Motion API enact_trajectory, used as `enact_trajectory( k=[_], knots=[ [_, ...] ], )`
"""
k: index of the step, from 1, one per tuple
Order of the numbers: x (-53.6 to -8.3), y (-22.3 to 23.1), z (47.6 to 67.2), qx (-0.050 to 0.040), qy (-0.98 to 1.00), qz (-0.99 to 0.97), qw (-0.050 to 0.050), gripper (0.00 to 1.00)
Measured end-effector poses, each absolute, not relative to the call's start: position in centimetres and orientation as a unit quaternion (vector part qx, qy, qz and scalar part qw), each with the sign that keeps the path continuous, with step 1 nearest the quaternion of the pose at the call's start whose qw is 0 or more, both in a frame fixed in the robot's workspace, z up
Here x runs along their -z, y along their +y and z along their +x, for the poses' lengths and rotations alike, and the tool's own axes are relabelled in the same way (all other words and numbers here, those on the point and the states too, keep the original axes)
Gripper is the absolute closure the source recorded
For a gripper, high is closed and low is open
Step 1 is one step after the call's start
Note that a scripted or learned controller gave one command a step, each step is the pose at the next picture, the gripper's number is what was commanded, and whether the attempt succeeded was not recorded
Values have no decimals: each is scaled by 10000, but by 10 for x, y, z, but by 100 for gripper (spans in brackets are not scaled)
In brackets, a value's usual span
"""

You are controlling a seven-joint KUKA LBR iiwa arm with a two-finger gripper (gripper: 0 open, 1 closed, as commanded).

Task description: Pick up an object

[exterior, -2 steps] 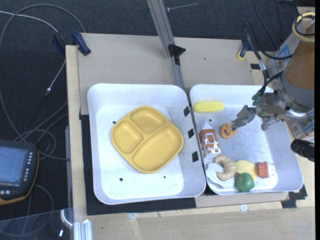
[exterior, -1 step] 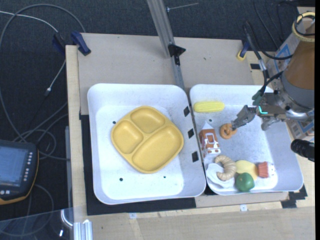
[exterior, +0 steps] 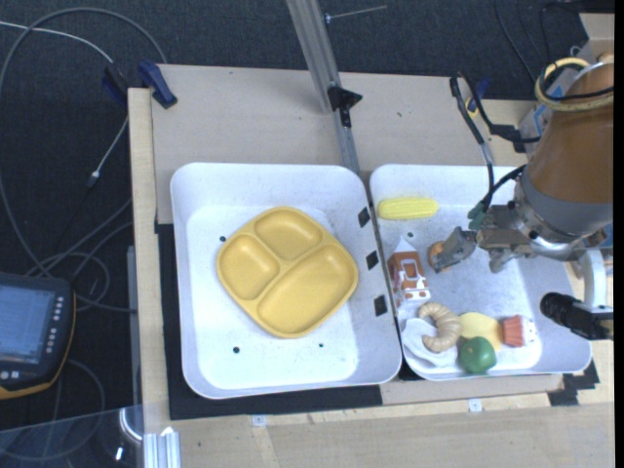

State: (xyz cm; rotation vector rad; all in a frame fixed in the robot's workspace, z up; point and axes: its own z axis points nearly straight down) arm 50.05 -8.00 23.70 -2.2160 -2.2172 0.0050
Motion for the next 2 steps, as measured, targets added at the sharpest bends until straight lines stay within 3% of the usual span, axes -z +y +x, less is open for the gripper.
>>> enact_trajectory(
  k=[2],
  knots=[
    [-128,-86,499,-22,-7069,-7072,44,0]
  ],
)
